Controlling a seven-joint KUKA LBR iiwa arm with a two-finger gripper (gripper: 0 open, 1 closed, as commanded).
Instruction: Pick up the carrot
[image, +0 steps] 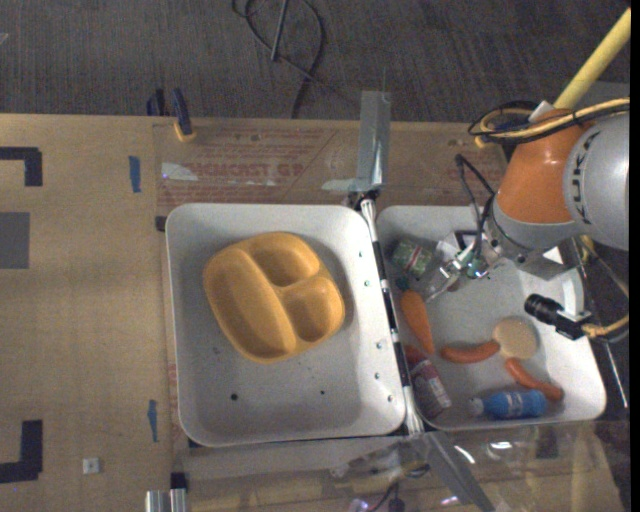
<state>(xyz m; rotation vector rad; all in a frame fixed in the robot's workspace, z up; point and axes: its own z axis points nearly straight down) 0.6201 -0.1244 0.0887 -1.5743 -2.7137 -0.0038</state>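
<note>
**Gripper poised just above the carrot**

The carrot (417, 320) lies against the right bin's (590, 400) left wall, tip toward the near edge. The gripper (448, 277) hovers just past its far end, jaws parted and holding nothing, seemingly lined up to descend. A green can (410, 257) crowds the far-left corner beside it; sausages (470, 351), a bottle (512, 404) and a dark packet (431, 385) lie nearer the near edge. The left bin (190, 400) holds a yellow tray (272, 294).

The desk (90, 300) is bare tan board (marked with black corner shapes and blue tape strips). On it sit two white bins, left bin (190, 400) touching right bin (590, 400).
</note>
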